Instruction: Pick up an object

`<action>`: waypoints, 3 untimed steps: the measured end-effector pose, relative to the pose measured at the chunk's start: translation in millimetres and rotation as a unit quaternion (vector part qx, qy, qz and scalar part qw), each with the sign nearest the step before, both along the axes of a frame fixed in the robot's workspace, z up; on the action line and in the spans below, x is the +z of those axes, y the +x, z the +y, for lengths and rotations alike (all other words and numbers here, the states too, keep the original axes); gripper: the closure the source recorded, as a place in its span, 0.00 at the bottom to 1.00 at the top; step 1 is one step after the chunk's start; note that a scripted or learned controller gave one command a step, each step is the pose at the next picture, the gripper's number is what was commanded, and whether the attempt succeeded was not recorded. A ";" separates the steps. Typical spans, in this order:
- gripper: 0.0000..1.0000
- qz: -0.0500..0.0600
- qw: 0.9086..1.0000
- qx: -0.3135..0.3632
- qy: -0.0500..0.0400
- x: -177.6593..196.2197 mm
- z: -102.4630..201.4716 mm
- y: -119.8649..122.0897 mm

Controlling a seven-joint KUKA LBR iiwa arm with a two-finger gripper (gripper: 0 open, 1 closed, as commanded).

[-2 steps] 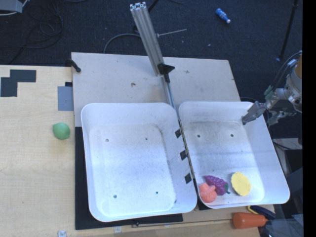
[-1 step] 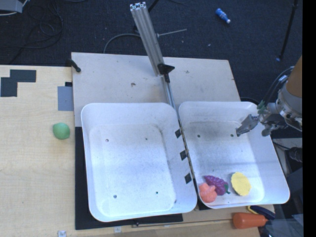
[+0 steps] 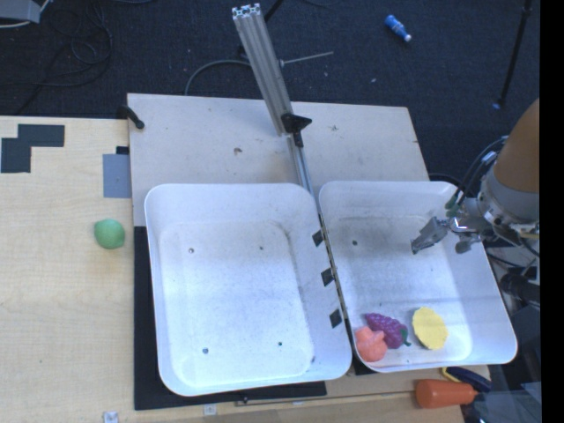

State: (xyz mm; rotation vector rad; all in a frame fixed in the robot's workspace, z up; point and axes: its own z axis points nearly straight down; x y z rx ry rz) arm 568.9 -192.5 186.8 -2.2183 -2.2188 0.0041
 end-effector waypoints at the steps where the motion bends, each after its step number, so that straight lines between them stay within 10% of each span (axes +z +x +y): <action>1: 0.00 0.000 1.000 0.000 0.000 -43.9 3.3 -5.4; 2: 1.00 -0.002 1.000 -0.001 -0.001 -31.8 2.0 -4.9; 3: 1.00 -0.005 1.000 0.000 -0.001 28.2 8.6 -4.1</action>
